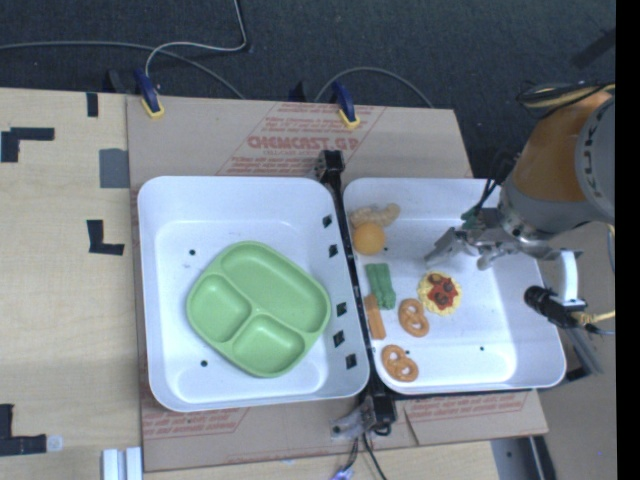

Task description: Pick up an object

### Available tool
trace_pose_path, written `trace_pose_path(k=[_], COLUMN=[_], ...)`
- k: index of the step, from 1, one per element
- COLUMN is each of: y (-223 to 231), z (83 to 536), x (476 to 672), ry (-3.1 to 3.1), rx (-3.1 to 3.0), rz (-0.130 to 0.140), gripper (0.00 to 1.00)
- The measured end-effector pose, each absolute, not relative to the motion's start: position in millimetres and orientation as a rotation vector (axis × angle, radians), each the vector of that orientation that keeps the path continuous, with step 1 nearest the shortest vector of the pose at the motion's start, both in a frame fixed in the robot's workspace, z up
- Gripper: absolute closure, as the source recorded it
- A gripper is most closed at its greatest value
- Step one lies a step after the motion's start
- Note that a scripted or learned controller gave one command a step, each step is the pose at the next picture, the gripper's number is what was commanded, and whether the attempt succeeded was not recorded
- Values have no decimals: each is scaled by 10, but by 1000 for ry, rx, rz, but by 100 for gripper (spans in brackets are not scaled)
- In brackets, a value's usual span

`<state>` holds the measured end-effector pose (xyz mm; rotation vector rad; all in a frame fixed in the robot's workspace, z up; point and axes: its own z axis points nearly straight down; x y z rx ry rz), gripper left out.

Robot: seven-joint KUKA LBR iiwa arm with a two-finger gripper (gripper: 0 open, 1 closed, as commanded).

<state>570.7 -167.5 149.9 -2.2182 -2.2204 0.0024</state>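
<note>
Above the right bin (520,368), the gripper (462,246) is poised with its fingers spread, nothing held between them. A small toy pizza (440,293) is seen just below it, beside two pretzels (412,316). It is judged light, stiff and best pinched across its edges.

Even, soft overhead light; slightly soft picture

The two white bins (165,218) read bright without blown glare, and the green divided plate (258,308) casts a faint shadow on the bin floor. The dark floor at the top is dim. Fine detail is mildly blurred and grainy; the small food items (440,294) look smeared.
</note>
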Motion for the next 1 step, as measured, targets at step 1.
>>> trace_pose_path(k=[1], y=[-1055], z=[949], x=[5381], ry=[-2237], rx=[-2244], rz=[-18], gripper=[0])
